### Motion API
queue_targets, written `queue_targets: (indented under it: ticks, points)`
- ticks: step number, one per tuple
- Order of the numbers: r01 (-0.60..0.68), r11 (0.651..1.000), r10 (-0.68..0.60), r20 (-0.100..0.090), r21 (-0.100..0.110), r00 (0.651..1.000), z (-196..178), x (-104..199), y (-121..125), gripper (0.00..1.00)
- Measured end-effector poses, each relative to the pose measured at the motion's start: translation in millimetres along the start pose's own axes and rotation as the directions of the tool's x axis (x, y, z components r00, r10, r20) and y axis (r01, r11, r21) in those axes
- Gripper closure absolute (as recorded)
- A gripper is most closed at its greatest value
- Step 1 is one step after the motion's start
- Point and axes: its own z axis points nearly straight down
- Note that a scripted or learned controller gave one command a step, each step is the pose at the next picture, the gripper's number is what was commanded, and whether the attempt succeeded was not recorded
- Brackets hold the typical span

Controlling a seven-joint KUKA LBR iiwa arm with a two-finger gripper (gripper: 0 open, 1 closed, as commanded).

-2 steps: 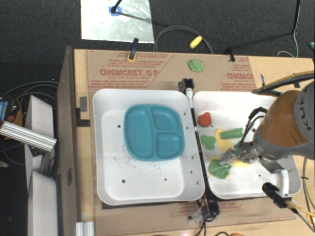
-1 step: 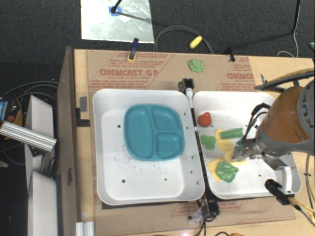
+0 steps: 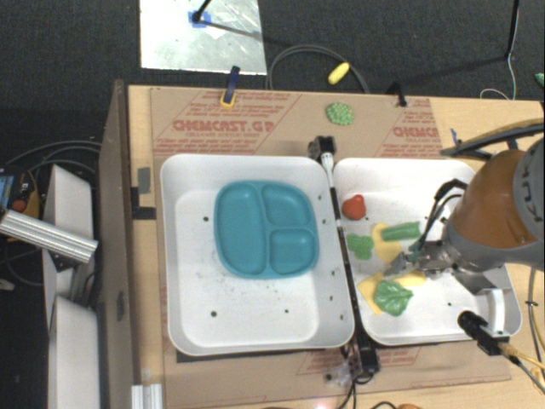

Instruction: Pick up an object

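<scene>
The right bin holds a cluster of small toys. A red piece lies near its left wall. A long green piece and a smaller green piece lie beside a yellow piece. A leafy green piece rests on another yellow piece near the front. My gripper is low over this cluster, just above the leafy green piece, with the arm's orange band behind it on the right.
The left bin holds a blue divided plate. A green disc and a yellow object lie on the bench behind the bins. A metal clamp stands between the bins at the back.
</scene>
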Motion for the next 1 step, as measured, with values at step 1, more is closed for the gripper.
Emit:
queue_targets:
  ticks: [1]
  points:
    - [0.008, 1.000, -0.008, -0.011, 0.016, 1.000, 14.3, 40.3, -8.2, 0.00]
